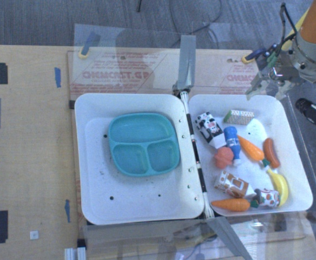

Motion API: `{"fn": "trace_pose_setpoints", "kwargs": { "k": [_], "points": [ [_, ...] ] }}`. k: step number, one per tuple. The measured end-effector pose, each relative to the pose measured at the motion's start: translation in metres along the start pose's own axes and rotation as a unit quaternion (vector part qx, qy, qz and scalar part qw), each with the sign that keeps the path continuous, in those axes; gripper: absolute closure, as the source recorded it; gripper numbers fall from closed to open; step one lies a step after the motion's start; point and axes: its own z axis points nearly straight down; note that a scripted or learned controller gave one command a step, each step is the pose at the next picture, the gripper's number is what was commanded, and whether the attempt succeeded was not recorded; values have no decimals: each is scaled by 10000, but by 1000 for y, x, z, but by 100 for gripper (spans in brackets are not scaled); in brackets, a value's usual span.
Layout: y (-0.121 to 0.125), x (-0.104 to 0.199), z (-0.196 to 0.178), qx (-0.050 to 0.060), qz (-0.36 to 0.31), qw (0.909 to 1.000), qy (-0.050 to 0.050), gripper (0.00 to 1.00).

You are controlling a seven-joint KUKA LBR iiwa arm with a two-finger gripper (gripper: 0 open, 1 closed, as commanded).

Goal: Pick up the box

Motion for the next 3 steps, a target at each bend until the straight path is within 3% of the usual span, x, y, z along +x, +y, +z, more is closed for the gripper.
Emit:
{"fn": "trace_pose_setpoints", "kwargs": {
  "k": [1,2,3],
  "points": [
    [-15,30,155,-60,59,10000,-12,0],
    [34,-5,163,-10,-375,9993,-4,0],
    [33,-7,137,-25,-384,9993,-10,0]
  ]
}}
